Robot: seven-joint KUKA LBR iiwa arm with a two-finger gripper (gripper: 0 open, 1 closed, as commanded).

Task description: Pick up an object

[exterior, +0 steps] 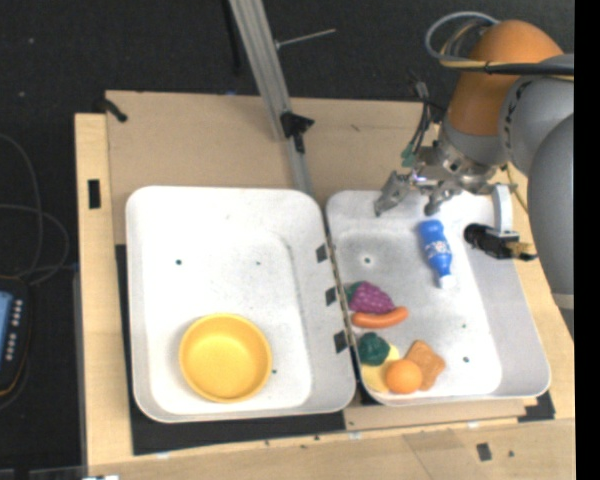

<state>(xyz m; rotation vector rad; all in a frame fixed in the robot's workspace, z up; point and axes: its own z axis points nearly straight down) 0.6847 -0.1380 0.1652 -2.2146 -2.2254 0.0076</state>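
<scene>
My gripper hangs over the far edge of the right bin, its two fingers spread apart and open with nothing between them. A blue bottle lies just right of and in front of the gripper, apart from it. Nearer the front left of that bin lie purple grapes, an orange carrot-like piece, a green piece, an orange ball and a brownish piece.
The left bin holds a yellow bowl at its front. A slanted metal pole rises behind the bins. The divider between the bins carries small black clips.
</scene>
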